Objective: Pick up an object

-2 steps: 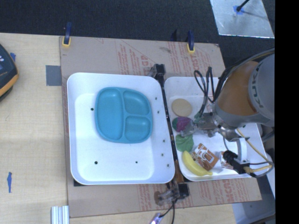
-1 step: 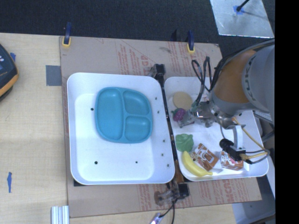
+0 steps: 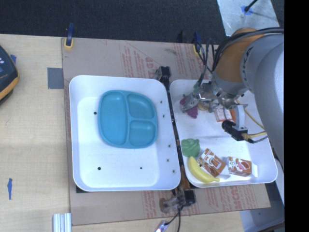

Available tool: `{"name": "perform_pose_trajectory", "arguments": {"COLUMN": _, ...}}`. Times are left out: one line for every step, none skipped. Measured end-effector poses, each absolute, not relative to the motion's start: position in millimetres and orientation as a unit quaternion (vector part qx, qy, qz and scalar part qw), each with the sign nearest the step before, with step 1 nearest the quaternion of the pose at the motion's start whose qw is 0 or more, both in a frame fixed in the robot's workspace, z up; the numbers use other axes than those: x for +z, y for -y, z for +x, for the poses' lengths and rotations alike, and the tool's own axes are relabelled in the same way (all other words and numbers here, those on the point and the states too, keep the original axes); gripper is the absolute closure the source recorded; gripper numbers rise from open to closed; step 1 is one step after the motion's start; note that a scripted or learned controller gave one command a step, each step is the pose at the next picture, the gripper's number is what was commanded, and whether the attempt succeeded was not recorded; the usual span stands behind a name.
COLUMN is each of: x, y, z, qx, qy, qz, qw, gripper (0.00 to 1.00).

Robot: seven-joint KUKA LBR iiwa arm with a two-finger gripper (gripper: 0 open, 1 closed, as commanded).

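Down in the right bin (image 3: 260, 144), the pincer (image 3: 192, 102) hovers beside a purple toy (image 3: 192, 112).

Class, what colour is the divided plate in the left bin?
Light blue divided plate; camera view.

Even overhead light, fairly bright; white bins (image 3: 82, 129) near blown out with mild glare, soft short shadows under the blue plate (image 3: 128, 118). Low resolution, slightly soft overall; arm (image 3: 263, 66) at the table's right edge blurred, dark floor beyond the far edge

a bulky grey arm (image 3: 263, 66) with an orange band, black cables and a metallic gripper (image 3: 205, 98).
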State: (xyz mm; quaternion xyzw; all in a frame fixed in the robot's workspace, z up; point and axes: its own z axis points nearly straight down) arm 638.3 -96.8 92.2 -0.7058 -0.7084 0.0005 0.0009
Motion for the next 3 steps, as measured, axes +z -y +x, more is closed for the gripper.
{"name": "perform_pose_trajectory", "arguments": {"x": 92.2, "y": 93.6, "z": 656.4, "qx": 0.0006, "qy": 0.709, "qz": -0.706, "qw": 0.001, "gripper": 0.00}}
{"name": "perform_pose_trajectory", "arguments": {"x": 92.1, "y": 94.9, "z": 656.2, "qx": 0.0009, "qy": 0.709, "qz": -0.705, "qw": 0.001, "gripper": 0.00}}
{"name": "perform_pose_trajectory", "arguments": {"x": 92.0, "y": 96.4, "z": 656.2, "qx": 0.0011, "qy": 0.709, "qz": -0.705, "qw": 0.001, "gripper": 0.00}}
